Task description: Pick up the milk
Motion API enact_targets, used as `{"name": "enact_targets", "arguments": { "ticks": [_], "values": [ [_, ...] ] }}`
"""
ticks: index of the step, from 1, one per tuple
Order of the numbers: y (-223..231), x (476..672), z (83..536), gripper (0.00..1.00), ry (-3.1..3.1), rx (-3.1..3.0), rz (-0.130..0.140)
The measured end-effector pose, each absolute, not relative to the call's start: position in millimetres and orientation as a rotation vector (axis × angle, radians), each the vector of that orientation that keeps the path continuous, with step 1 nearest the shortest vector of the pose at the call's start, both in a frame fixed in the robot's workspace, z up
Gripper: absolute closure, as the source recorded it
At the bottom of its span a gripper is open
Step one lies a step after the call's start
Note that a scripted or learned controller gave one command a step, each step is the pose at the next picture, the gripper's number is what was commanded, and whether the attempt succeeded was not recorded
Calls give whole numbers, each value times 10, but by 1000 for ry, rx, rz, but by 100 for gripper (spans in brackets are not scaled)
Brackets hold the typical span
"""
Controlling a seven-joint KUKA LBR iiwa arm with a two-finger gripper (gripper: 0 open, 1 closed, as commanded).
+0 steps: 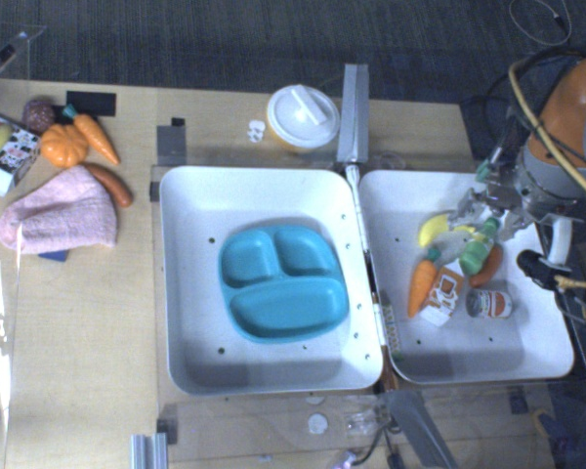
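The surface (78, 360) carries two white bins side by side. The left bin (186, 291) holds a blue divided plate (283, 281). The right bin (537, 345) holds a small heap of things, and the arm (566, 125) reaches over its upper right part.

The tool (488, 203) hangs above the top of that heap, close to a yellow banana (433, 230) and a green bottle (479, 254). Whether its two sides stand apart or together cannot be told, because wiring and the wrist blur into the clutter there. Nothing shows clamped in it.

The milk (441, 297) is a small white carton with an orange and red label. It lies in the right bin, toward the left of the heap and below the tool, with a carrot (421, 286) touching its left side and a tin can (489, 304) just beside it on the right. The carton looks tilted or on its side. Its long axis seems to run from lower left to upper right, with the upper end pointing toward the green bottle, though the carton is too small to tell top from base.

As a judgement, the pick is not yet done: the milk rests in the bin, ungripped. What is left is to bring the tool down and to the left over the carton, close on it across its narrow sides, and lift it free of the carrot and the can.
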State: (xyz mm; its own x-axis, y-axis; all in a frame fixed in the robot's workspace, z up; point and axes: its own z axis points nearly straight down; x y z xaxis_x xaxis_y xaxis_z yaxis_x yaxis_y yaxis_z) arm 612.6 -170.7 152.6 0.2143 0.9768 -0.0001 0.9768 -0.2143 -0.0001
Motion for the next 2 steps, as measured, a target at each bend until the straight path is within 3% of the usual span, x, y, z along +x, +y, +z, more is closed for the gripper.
{"name": "enact_targets", "arguments": {
  "ticks": [1, 2],
  "values": [
    [-1676, 5548, 1010, 0, 2124, 2265, 27],
    [-1312, 4982, 900, 0, 1839, 2531, 17]
  ]
}}
